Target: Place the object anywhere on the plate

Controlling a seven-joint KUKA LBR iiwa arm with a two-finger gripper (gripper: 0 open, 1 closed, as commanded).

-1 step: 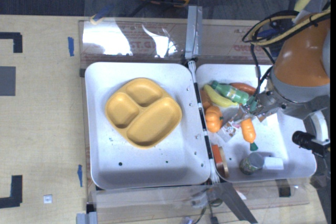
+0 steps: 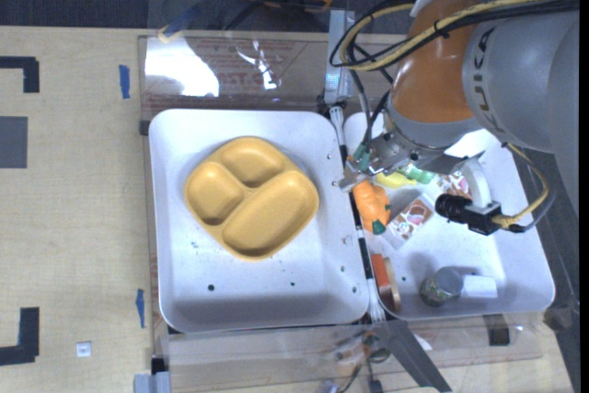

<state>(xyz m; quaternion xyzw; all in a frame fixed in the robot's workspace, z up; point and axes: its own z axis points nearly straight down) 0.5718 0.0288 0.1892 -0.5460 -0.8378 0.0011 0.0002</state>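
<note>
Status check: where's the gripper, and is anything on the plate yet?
Gripper low over right bin's left edge, beside the carrot; grip unclear. Yellow plate in left bin, nothing on it. Bin walls between carrot and plate.

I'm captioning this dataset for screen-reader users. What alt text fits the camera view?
A grey arm with an orange band reaches from the right over the right bin, above an orange carrot-like toy among small items. A yellow divided plate sits in the left bin.
</note>
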